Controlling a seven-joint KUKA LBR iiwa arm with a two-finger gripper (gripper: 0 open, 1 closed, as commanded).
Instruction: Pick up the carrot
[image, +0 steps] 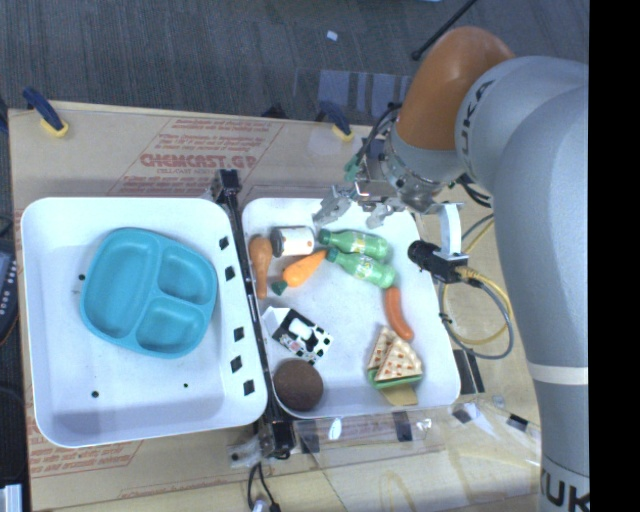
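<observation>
left bin: shallow white plastic bin (50, 330) is seen on the left half of the bench.
plate: light-blue divided plastic plate (148, 290) is laid flat in the left bin, toward its 10 o'clock area.
right bin: second shallow white plastic bin (440, 345) is set just beside the left bin, at its 3 o'clock.
bread roll: long orange-brown roll-shaped toy (260, 262) is laid along the right bin's left wall.
carrot: orange tapered plastic carrot (303, 269) is placed in the upper left of the right bin, just at 3 o'clock of the roll, tilted with the thin tip toward 2 o'clock.
can: small white cylinder (293, 241) is lying at 11 o'clock of the carrot, close to it.
cow toy: black-and-white patterned block (301, 336) is found at 6 o'clock of the carrot, apart from it.
brown ball: dark brown round object (298, 387) is sat at the bin's bottom left corner.
bottles: two green plastic bottles (358, 254) are laid side by side at 3 o'clock of the carrot.
sausage: orange-red sausage shape (399, 313) is laid at 5 o'clock of the bottles.
sandwich: triangular toy sandwich wedge (395, 360) is set at 6 o'clock of the sausage.
gripper: metal two-finger gripper (358, 205) is held over the bin's top edge, at 1 o'clock of the carrot and apart from it; fingers are spread, nothing is seen between them.
</observation>
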